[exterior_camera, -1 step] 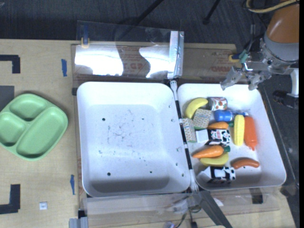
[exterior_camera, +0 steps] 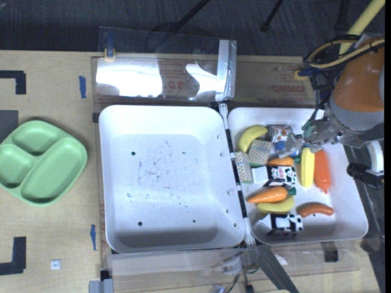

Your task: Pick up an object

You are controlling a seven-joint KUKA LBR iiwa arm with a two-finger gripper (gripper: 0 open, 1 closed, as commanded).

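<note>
The gripper [exterior_camera: 311, 133] sits low over the back of the right bin [exterior_camera: 357, 221], at the end of the grey arm with its orange band [exterior_camera: 360, 90] reaching in from the right. Whether it is open or closed cannot be told, because its tip is small, dark and merges with the clutter under it. It is just above the top end of a yellow corn cob [exterior_camera: 307, 166], which lies lengthwise beside an orange carrot [exterior_camera: 322, 171]; contact with either cannot be made out.

Left of the gripper is a small, partly blurred printed packet [exterior_camera: 280, 133], and beyond that a yellow banana [exterior_camera: 250, 137] curving toward the bin's back left corner. Below these lie a black-and-white cow toy [exterior_camera: 282, 176], another orange carrot [exterior_camera: 267, 195], a yellow piece [exterior_camera: 276, 206] partly tucked under it, a reddish-orange sausage shape [exterior_camera: 316, 210], and a second cow-patterned item [exterior_camera: 287, 223] near the front wall (its lower edge sits in shadow).

The left bin [exterior_camera: 165, 176] shows only faint scuff marks. A clear plastic sheet [exterior_camera: 159, 72] glares behind it. A green divided plate [exterior_camera: 40, 162] rests on the wooden bench [exterior_camera: 49, 237], its left side cut off by the frame.
</note>
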